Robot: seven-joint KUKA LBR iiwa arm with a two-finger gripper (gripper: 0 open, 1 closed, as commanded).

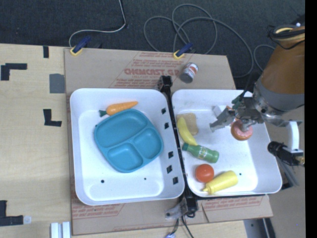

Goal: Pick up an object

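My gripper (233, 117) hangs over the right part of the right bin (265, 180), reaching in from the right. A round red-and-pink fruit (242, 132) shows just below and beside it, close against the gripper; I cannot tell whether it is held. In the same bin, to the left, lie a yellow banana (185, 131), a tan slice (191, 124), a green bottle (201, 152), a red tomato (204, 172) and a yellow squeeze bottle (221, 181).
The left bin (81, 133) holds a blue divided plate (129, 140) and an orange carrot (120, 107). A small grey can (188, 72) lies on the cardboard behind the bins. Cables loop over the dark floor at the back.
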